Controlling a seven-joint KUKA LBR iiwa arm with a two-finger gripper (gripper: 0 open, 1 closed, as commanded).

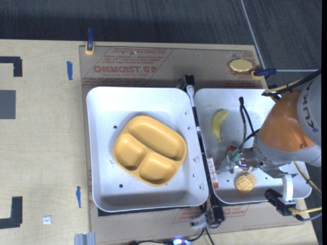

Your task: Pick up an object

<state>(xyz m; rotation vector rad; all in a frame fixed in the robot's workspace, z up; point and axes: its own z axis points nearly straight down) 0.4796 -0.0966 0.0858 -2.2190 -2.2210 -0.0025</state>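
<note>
Two bins: the left white bin [97, 137] carries one yellow three-compartment plastic tray [149, 149], set about its middle; the right white bin [204, 106] carries the small items.
Objects in right bin: one curved yellow banana-shaped toy [219, 123] near the far left part, and one round tan waffle-patterned piece [245, 182] close to the near edge. Something small, red and green, lies near the wrist; too blurred to name.
Gripper [239, 160]: low over the near half of the right bin, just above the waffle piece; whether it is apart or together cannot be told, and nothing can be seen held.
Likely target: the waffle piece, nearest the tool.
Handling, judged: light, fairly stiff, textured top so not slippery; flat and low, so best taken across its rim. It sits close to the bin's near wall, which may crowd the approach.
Alternative: the banana toy looks smooth and light; grip across its middle.
Bench extras: one tan disc [240, 65] beyond the right bin's far edge.
</note>
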